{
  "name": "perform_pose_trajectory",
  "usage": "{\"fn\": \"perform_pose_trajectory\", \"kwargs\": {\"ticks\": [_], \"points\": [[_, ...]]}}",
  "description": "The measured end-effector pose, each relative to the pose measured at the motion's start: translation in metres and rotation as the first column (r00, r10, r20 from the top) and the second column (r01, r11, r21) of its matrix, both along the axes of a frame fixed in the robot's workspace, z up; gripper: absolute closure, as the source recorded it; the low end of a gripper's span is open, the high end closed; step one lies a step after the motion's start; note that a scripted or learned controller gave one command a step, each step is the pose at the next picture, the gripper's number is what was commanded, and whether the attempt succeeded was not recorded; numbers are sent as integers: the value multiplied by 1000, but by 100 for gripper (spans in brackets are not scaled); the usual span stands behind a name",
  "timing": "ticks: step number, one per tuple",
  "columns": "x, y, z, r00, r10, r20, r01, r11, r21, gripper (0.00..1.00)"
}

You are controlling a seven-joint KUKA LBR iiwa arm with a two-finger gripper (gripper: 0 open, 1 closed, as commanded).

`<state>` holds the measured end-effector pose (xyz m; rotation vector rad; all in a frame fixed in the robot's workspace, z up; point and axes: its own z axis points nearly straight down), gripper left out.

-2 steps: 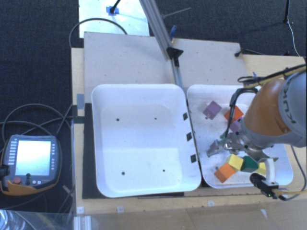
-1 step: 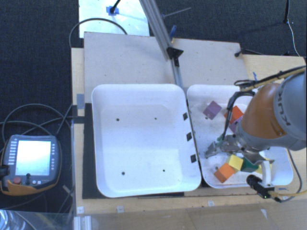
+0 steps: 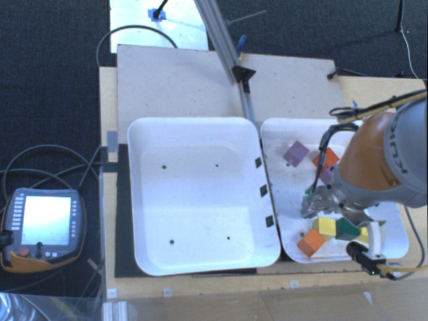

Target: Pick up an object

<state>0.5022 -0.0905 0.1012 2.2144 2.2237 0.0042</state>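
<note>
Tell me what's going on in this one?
A robot arm reaches from the right into the right bin, which holds small blocks. Its gripper is low among them, beside a yellow block and a green block, with an orange block just in front. A purple block lies farther back. Nothing is visibly held yet. The left bin sits alongside.

the arm (image 3: 391, 156) is cut off by the right edge of the frame, and its wrist covers much of the right bin (image 3: 277, 172). the tool (image 3: 314, 206) is a dark, blurred shape under the wrist, so its fingers cannot be made out. the orange block (image 3: 326, 159) and a purple block (image 3: 327, 175) are partly hidden behind the arm. the green block (image 3: 348, 229) is half covered. the teach pendant (image 3: 41, 227) has buttons too small to read.
</note>
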Motion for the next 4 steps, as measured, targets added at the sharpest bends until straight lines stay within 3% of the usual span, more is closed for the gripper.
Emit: {"fn": "perform_pose_trajectory", "kwargs": {"ticks": [2, 4], "points": [[-2, 3, 104, 1000, 1, 3, -1, 1000, -1, 100], [54, 102, 105, 1000, 6, 0, -6, 1000, 2, 100]]}}
